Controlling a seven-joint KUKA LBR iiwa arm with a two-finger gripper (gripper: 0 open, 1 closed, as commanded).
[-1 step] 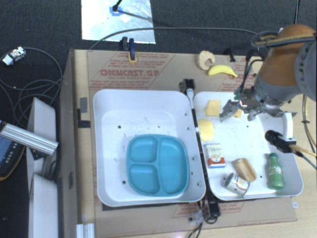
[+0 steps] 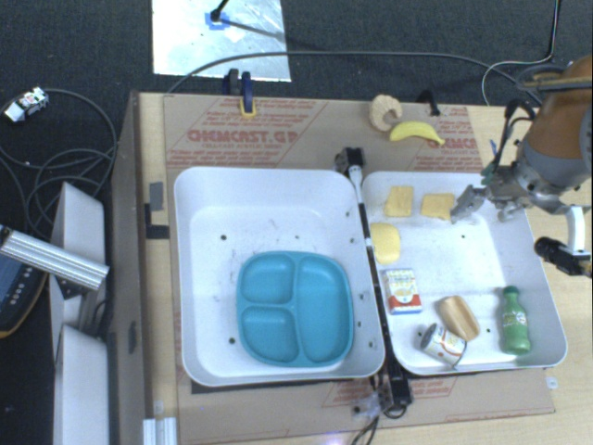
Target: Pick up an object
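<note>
My gripper (image 2: 485,208) hangs over the far right part of the right bin (image 2: 482,248), open, with nothing between its fingers. Its left fingertip (image 2: 461,209) is right beside a yellow square block (image 2: 437,205). A second yellow square (image 2: 399,201) lies further left, and a rounded yellow piece (image 2: 384,242) lies below that. Nearer the front of the bin are a small red and white box (image 2: 402,290), a tan bread-like piece (image 2: 457,317), a small can (image 2: 438,343) and a green bottle (image 2: 514,320).
The left bin (image 2: 213,211) holds a blue divided plate (image 2: 295,306). Behind the bins, on the cardboard, lie a banana (image 2: 416,133) and a round tan object (image 2: 384,110). A black fitting (image 2: 561,253) juts in at the right bin's right edge.
</note>
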